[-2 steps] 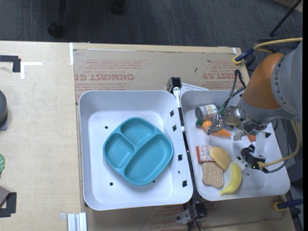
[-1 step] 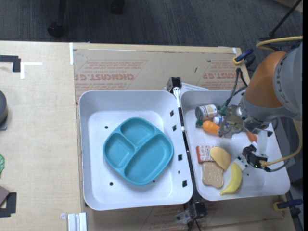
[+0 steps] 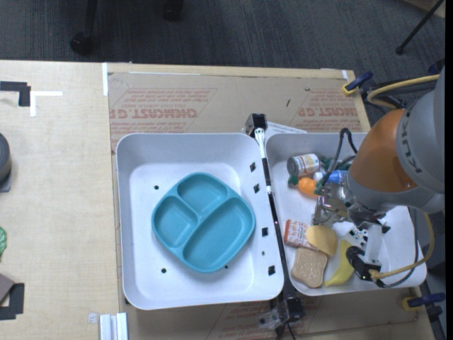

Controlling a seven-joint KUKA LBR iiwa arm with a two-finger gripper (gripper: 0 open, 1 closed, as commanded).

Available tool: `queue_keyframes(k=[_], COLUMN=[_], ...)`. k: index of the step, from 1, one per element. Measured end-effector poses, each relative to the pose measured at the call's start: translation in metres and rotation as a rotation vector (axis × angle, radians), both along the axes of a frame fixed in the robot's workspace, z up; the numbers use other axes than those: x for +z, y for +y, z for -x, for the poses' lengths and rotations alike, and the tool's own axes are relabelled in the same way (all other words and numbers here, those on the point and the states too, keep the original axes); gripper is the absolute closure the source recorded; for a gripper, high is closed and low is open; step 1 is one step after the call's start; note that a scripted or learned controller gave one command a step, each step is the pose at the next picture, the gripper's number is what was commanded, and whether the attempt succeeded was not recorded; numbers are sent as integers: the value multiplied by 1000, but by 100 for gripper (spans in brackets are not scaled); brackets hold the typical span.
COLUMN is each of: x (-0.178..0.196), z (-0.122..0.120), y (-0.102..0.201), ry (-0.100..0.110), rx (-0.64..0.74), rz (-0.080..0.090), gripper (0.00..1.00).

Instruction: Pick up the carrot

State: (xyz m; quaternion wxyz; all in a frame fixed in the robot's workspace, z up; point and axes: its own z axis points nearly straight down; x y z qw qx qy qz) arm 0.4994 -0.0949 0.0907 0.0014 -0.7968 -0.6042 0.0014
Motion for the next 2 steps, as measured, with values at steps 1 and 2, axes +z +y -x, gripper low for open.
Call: queue_keyframes(k=[1,2], x=[0,2], z=[0,-50], y=[0,-17], ry=[0,1], rx=[0,-280], rz=[0,2], gripper=[0,0])
